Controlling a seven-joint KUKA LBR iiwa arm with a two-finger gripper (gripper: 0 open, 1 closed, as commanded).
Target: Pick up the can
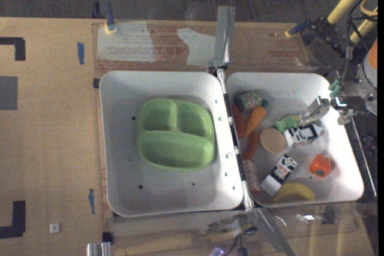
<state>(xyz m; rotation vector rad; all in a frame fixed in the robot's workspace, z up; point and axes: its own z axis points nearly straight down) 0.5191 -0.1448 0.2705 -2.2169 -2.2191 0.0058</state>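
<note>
The can has a green label and lies on its side at the back left of the right bin, just above a carrot. My gripper hangs over the back right part of that bin, well to the right of the can and apart from it. It is close above a small green object and a black-and-white carton.
The right bin also holds a tan round lid, a second cow-patterned carton, a banana, an orange pepper and red items by the divider. A green divided plate sits in the left bin.
</note>
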